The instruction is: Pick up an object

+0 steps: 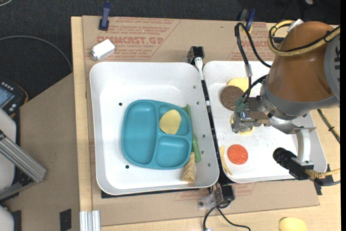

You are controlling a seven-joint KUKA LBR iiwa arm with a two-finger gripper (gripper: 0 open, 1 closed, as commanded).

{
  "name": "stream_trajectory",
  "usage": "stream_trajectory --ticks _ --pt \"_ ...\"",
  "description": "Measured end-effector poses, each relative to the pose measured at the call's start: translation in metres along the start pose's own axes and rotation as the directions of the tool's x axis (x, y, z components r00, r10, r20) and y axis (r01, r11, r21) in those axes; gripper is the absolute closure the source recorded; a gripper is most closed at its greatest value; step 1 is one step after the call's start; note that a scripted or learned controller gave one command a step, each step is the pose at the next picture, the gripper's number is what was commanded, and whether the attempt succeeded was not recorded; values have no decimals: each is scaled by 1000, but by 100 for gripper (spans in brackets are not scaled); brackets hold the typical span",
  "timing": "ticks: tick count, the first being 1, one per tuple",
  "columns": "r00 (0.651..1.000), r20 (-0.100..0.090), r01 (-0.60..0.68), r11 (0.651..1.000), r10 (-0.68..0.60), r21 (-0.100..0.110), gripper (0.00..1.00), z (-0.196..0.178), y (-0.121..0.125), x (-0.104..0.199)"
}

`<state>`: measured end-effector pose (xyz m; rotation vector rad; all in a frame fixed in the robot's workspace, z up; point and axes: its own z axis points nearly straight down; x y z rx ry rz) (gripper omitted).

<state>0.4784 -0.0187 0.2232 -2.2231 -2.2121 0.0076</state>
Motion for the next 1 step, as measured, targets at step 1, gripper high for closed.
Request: stream_trajectory --ticks 1 --pt "1000 -2 13 1000 -13 -25 100 -177 1 61"
